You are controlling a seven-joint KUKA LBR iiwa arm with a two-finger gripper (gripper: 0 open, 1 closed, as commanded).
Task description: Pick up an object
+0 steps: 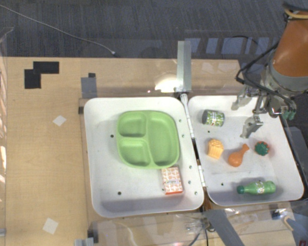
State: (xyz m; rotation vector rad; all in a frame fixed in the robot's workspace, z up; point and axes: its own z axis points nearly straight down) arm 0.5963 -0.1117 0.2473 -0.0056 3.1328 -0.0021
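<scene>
The arm [293, 47] is showing as a broad, rounded orange band, shading darker toward its edges, with a grey ring sitting below it and a pale rim just catching the light along its top. Black cables [251, 64] are looping out from the arm's side and trailing away from it. Beneath the ring, the gripper [252, 122] is appearing as a cluster of grey and silvery metal parts, glinting in places, with thin metal fingers

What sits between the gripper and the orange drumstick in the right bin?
Nothing visible does. The gripper hangs over bare bin floor just above-right of the drumstick; the cheese wedge and strawberry flank it, apart.
</scene>
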